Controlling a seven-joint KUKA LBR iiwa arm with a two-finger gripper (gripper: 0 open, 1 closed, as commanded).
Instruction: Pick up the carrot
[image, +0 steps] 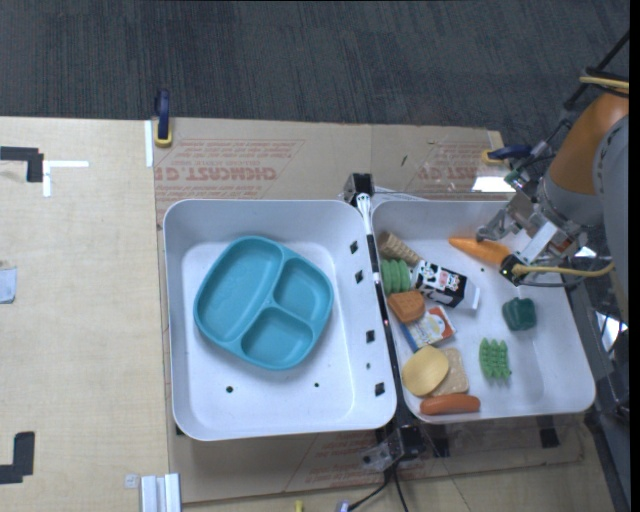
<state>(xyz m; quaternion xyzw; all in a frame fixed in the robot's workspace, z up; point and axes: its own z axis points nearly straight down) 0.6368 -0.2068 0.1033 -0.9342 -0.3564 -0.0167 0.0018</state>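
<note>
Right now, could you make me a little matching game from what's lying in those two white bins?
Things:
1. blue plate
2. carrot
3. sausage
4. dark green block

Places:
A. right bin, near front edge
B. left bin
C. right bin, far end, beside the gripper
D. right bin, towards its right wall

Pairs: 1-B, 2-C, 3-A, 4-D

My right bin (560, 400) is crowded along its left wall: food items are packed from top to bottom there. The middle floor lies open between the carton (441, 283) and the green pieces (494, 359). My pincer (512, 250) sits at the carrot (480, 249).
</note>
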